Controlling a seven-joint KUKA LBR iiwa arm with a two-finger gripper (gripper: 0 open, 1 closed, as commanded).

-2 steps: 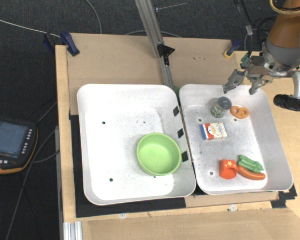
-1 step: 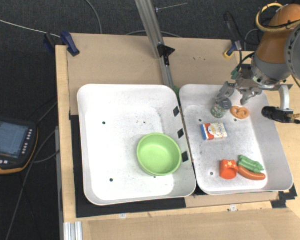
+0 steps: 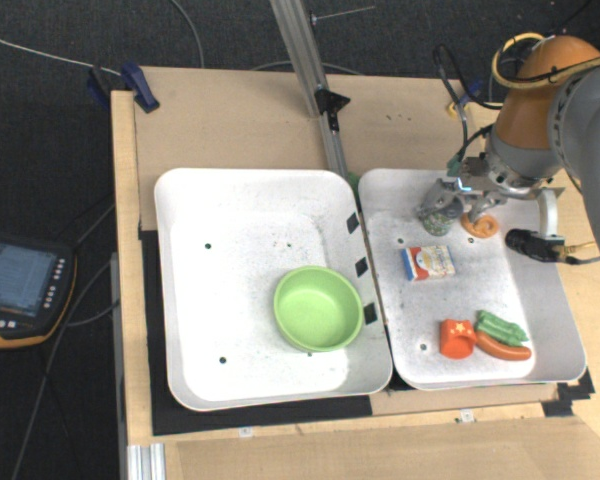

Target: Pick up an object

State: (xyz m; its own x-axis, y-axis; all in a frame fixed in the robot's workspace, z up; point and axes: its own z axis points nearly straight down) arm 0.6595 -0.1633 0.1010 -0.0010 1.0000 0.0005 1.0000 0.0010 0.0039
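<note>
My gripper (image 3: pixel 438 214) hangs low over the far part of the right bin (image 3: pixel 540 298), reaching in from the right. A small orange round piece (image 3: pixel 481 226) lies just to its right. A small red, white and blue box (image 3: pixel 427 262) lies in the bin a little nearer than the gripper. At the near right of that bin sit a red-orange cup (image 3: pixel 457 338), a green toy vegetable (image 3: pixel 501 326) and an orange sausage-shaped toy (image 3: pixel 506 348), close together. What is directly under the gripper looks grey and blurred.
A light green bowl (image 3: pixel 318 308) stands in the left bin (image 3: pixel 210 268), near its right wall. A metal post (image 3: pixel 305 48) rises behind the bins. A teach pendant (image 3: pixel 20 288) lies off the bench at far left.
</note>
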